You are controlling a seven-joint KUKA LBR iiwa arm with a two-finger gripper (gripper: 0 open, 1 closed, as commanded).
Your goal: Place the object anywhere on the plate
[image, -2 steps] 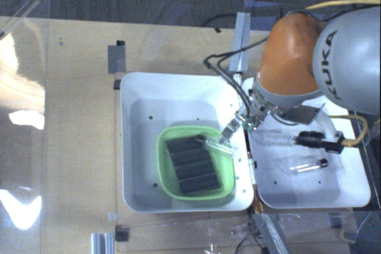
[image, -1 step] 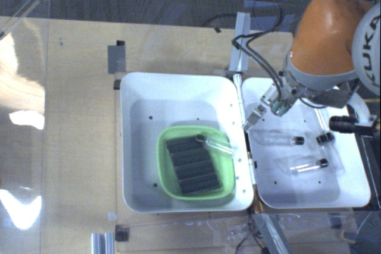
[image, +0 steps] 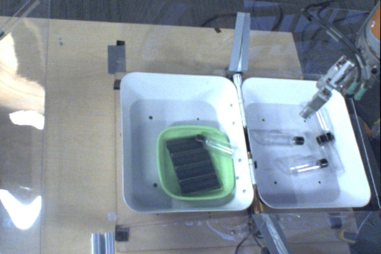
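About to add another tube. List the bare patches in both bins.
Left bin: bare floor behind and left of the green plate, which carries a dark rack and one tube. Right bin: bare along the front wall; three tubes crowd the middle, near the gripper.

A square green plate [image: 195, 165] with a dark ribbed insert is seen in the left bin. A clear tube [image: 215, 143] (lying on its side) is rested across the plate's upper right rim, slightly tilted.
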